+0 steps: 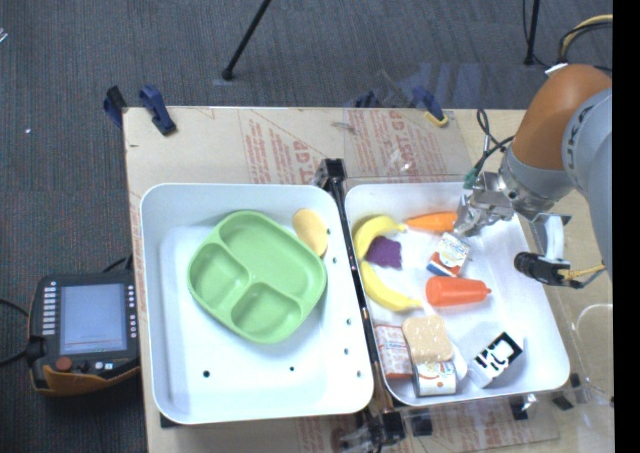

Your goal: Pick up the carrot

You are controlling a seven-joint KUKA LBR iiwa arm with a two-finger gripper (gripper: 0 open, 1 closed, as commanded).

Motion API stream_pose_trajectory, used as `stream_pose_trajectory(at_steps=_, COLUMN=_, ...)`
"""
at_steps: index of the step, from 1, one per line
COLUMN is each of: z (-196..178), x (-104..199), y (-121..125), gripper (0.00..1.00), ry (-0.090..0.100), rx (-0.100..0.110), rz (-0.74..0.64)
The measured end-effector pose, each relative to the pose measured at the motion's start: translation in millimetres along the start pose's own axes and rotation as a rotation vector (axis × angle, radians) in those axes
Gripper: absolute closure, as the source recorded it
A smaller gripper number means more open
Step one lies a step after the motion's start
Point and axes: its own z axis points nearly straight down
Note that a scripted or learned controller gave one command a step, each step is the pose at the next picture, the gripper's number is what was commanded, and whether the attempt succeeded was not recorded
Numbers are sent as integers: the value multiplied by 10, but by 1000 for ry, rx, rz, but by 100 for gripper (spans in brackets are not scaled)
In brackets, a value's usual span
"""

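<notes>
The carrot [432,223] is an orange tapered toy with a greenish tip pointing left. It lies flat near the back of the right bin [540,326], just right of the banana's top. My gripper [474,213] hangs low over the bin at the carrot's right, thick end, close to it or touching it. Nothing shows as lifted. A small white, red and blue carton [448,256] sits directly below the gripper.
In the right bin lie a yellow banana [376,266], a purple piece [384,253], an orange-red vegetable [457,291], a bread slice [428,337], cartons and a black-and-white item [497,354]. The left bin holds a green divided plate [257,276] and a yellow piece [311,230].
</notes>
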Motion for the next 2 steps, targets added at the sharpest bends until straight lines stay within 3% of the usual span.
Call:
stream_pose_trajectory(at_steps=1, z=12, x=1, y=-6, gripper=0, ry=0, rx=2, rz=0)
stream_pose_trajectory(at_steps=2, z=183, x=-51, y=-45, gripper=0, ry=6, rx=23, rz=285)
